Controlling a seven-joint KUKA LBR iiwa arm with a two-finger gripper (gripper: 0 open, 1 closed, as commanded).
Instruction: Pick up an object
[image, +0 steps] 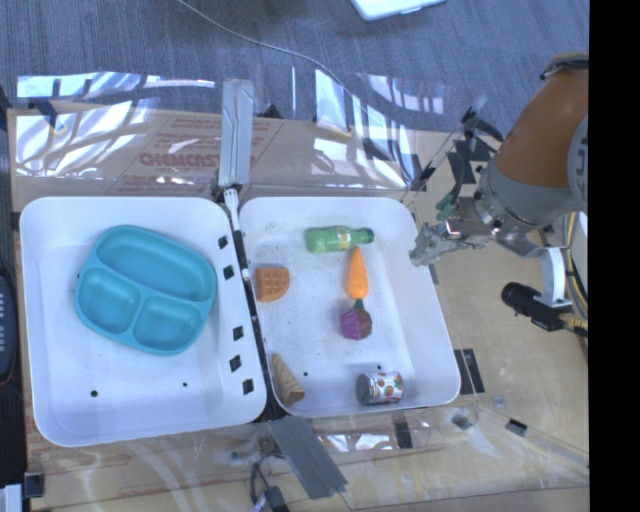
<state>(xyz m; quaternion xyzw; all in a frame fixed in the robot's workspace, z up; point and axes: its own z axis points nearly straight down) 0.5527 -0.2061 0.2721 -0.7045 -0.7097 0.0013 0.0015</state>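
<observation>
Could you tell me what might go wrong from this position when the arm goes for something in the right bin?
1. The gripper sits over the right bin's rim, so a straight descent could strike the wall.
2. The carrot touches the purple item, so grasping one may drag the other.
3. The green bottle and can lie on their sides and may roll from closing fingers.

A blue divided tray lies in the left bin.
</observation>
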